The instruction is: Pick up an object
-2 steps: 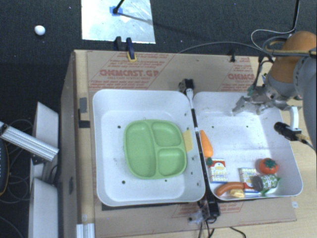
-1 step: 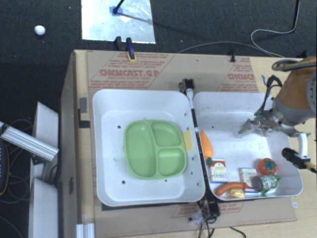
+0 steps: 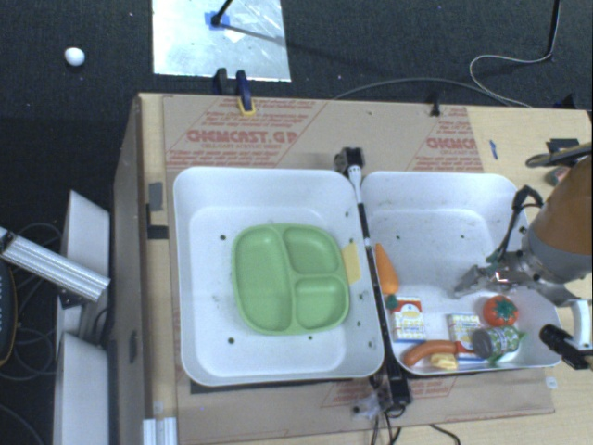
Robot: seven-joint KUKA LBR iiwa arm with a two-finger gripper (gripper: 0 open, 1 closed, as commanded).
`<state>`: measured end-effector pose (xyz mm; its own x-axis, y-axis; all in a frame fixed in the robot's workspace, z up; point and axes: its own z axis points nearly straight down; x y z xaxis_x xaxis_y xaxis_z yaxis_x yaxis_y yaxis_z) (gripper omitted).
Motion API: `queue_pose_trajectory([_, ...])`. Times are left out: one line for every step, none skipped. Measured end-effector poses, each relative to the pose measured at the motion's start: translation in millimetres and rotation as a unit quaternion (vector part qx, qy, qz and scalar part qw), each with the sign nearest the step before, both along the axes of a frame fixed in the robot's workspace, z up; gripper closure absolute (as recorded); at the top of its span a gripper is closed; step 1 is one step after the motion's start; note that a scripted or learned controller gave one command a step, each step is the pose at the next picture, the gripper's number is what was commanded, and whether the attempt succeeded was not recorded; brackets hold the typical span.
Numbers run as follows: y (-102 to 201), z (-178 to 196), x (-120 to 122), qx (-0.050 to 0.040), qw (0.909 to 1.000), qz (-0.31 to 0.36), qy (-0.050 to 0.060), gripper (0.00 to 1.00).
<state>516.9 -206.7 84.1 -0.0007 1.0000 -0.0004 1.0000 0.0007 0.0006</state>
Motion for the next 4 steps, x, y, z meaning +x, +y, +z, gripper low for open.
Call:
queue_pose_trajectory([-0.3,10.8,1.0,-0.0004,1.0,0.0,-0.002,1.0])
queue_pose_trajectory([-0.3,10.7,1.0,-0.0003,1.0,0.0,-0.002,0.0])
queue_pose_trajectory([-0.6,21.2,1.8,-0.0006,1.0,0.0,-0.003,1.0])
queue_pose_trajectory([-0.6,21.2,1.8,-0.0006,1.0,0.001,-0.003,0.0])
